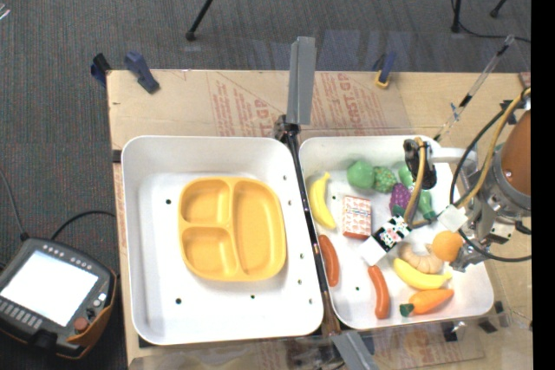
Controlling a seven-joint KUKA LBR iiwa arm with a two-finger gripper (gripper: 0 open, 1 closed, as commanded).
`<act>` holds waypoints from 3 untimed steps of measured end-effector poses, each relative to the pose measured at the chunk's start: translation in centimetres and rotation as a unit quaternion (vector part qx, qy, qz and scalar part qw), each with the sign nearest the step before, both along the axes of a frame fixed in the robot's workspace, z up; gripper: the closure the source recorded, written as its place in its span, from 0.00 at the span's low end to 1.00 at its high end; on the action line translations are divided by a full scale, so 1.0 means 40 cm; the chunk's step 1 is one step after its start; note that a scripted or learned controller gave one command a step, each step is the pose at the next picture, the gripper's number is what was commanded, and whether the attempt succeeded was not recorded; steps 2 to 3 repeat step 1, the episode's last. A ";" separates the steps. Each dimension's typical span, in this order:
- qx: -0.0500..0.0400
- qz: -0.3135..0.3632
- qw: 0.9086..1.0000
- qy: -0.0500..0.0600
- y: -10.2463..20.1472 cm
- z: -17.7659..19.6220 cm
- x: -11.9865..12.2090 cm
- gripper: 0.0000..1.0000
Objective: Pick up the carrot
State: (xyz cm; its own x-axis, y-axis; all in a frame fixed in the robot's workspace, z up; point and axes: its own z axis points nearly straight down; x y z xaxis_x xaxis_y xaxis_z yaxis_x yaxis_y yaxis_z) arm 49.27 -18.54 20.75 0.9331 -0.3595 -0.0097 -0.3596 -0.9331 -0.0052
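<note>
The carrot [429, 301] is orange with a green top. It lies near the front right corner of the right bin [334, 153], just in front of a yellow banana [421, 275]. My gripper [469, 256] hangs over the right side of that bin, above and to the right of the carrot and apart from it. It is right beside an orange fruit [447, 245]. Nothing can be seen held in the gripper.
Crowded into the right bin are a second banana [321, 200], two red sausages [329, 260], green vegetables [362, 175], purple grapes [399, 197], a red-and-white box [356, 217] and a cow-patterned carton [391, 233]. A yellow divided plate [232, 229] sits in the left bin [139, 186].
</note>
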 end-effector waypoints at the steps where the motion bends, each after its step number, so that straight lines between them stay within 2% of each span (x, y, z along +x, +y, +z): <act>1: -0.003 0.081 0.997 -0.010 -0.061 0.477 0.011 1.00; 3: -0.003 0.081 0.997 -0.010 -0.061 0.477 0.011 1.00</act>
